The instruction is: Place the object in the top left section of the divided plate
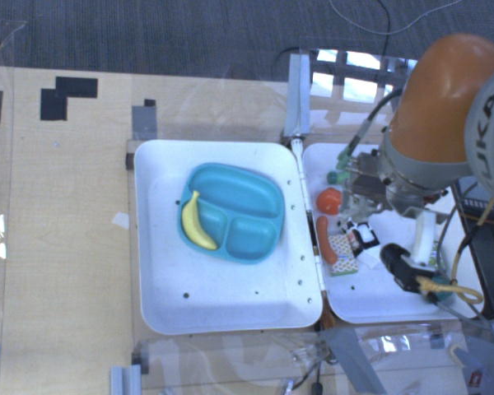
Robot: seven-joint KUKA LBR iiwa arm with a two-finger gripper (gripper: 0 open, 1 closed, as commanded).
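Over the right bin (370, 313) the gripper (361, 220) hangs low, with the arm's bulk covering much of it, so I cannot tell whether it is released or clenched, and I see nothing held in it. Just to its left lies a small red round object (330, 200), which I take to be the thing to move; it rests on the bin floor close to the wall shared with the left bin (222, 303). Below it lie a reddish sausage-shaped piece (326, 241) and a patterned packet (343, 256).

I judge the red piece to be light, smooth toy food, stiff enough to squeeze but liable to roll or slip out. I would take it across its widest middle, straight from above.

On the left, the blue divided plate (239, 189) already holds a yellow banana (198, 223) in its left section.
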